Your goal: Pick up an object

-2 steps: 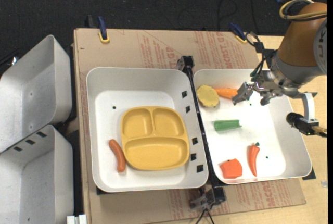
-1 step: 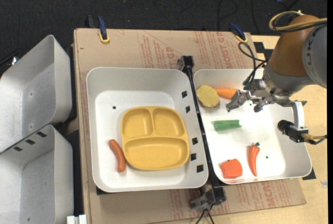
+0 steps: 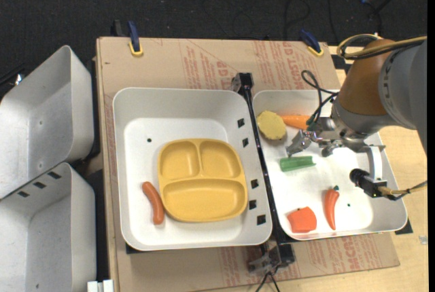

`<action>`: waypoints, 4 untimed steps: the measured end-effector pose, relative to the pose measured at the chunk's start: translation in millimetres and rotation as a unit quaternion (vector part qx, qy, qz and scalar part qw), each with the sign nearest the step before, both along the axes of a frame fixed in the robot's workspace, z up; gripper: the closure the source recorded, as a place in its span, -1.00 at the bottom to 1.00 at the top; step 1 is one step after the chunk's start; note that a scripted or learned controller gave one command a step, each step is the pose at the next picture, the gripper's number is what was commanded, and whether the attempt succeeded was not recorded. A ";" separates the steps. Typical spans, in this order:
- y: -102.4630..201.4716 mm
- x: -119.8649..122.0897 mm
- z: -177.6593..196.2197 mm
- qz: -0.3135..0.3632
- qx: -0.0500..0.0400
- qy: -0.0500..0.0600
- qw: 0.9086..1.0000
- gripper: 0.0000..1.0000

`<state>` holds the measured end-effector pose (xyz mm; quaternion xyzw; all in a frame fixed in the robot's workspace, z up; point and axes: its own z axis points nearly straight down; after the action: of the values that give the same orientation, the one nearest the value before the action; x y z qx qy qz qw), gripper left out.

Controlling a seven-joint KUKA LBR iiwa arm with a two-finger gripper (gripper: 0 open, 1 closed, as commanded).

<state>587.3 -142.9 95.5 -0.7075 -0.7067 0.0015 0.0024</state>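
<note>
**Arm hanging low over the right bin, among the toy food**

Dark carpet is surrounding a brown cardboard-covered bench (image 3: 204, 60), with cables trailing across the floor at the top. Two shallow white bins are sitting side by side on the bench. The left white bin (image 3: 129, 141) is holding a yellow plastic plate with three compartments (image 3: 202, 179) and, just beside its lower left edge, a reddish-orange toy sausage (image 3: 153, 202).

The grey arm with its orange band (image 3: 363, 83) is reaching in from the right and covering the upper right part of the right white bin (image 3: 391, 216), so whatever is lying under it is hidden. The metal two-finger gripper (image 3: 304, 141) is pointing left; its fingers are looking slightly spread, with nothing visibly between them, though the tips are small and hard to read.

A flat green toy piece (image 3: 296, 163) is lying just below the fingertips, close but apparently not touching. A round yellow toy food piece (image 3: 272, 125) is sitting up and left of the fingers, with an orange toy carrot (image 3: 294, 121) beside it, partly hidden behind the gripper. Well apart, near the front wall, an orange toy wedge (image 3: 302, 219) and a red toy chili pepper (image 3: 331, 206) are resting.
</note>
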 end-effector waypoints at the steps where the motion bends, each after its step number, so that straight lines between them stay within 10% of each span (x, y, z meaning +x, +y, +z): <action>1: -0.4 1.7 13.8 0.000 -0.001 -0.004 1.000 1.00; 4: -6.0 -4.7 130.9 0.001 -0.001 -0.004 1.000 1.00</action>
<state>582.6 -148.9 226.4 -0.7065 -0.7077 -0.0006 -0.0013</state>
